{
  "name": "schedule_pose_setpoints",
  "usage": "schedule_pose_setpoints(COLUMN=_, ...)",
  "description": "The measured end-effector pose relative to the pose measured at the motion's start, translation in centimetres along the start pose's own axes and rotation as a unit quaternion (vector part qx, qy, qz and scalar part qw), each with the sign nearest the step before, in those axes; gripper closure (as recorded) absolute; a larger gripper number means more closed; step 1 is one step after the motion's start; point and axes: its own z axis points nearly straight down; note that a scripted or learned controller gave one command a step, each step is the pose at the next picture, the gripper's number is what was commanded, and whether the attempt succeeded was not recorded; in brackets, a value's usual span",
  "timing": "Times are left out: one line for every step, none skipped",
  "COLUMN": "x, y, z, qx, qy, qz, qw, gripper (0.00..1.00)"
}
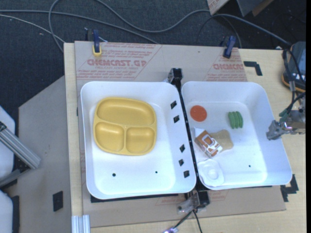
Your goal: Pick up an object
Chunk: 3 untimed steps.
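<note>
In the right bin (257, 93) lie an orange disc (198, 113), a green ridged piece (235, 120), a tan slice (223, 139) with a small orange-and-white box (207, 144) against it, and a white round piece (211, 173) near the front left corner. My gripper (278, 129) hangs at the bin's right rim, away from all of these objects, and nothing shows between its fingers.
The left bin (92, 174) holds a yellow three-compartment plate (125, 125). A black divider strip (183, 130) with clips runs between the bins. Blue clamps (96, 39) pin the cardboard sheet at the back. Cables trail across the dark floor behind.
</note>
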Motion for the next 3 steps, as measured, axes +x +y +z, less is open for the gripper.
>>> schedule_pose_setpoints(x=4.6, y=1.6, z=-0.7, qx=0.002, qy=0.002, qz=-0.003, qw=1.0, gripper=1.0)
schedule_pose_setpoints(x=9.8, y=1.3, z=-0.6, qx=0.005, qy=0.003, qz=-0.002, qw=1.0, gripper=1.0)
schedule_pose_setpoints(x=15.4, y=2.2, z=-1.8, qx=0.002, qy=0.003, qz=-0.003, qw=1.0, gripper=1.0)
